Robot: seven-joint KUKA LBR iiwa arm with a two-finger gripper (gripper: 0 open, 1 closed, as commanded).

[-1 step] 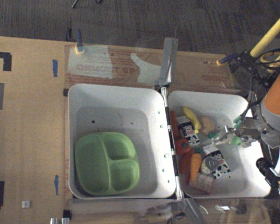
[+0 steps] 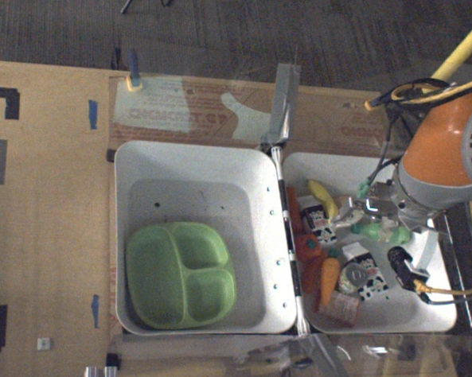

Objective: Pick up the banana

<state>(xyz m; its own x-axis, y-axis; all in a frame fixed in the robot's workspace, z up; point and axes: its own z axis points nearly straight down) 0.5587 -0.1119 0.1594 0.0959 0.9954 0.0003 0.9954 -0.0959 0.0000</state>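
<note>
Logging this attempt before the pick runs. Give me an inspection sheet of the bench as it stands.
Surface: two white bins; left bin holds a green divided plate.
Job's things: banana lies in right bin, far side, free.
Clutter: carrot, red items, small packets beside it.
Pincer: pincer low, just right of the banana; finger state unclear.
Cables: black cables above the wrist.
Surroundings: cardboard bench, blue tape marks, dark floor.

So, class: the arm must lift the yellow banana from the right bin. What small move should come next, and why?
Probably a short shift of the pincer toward the camera view's upper left, then down. The curved yellow banana lies free at the far side of the right white bin, just beside the pincer, above the orange plastic carrot.
</note>
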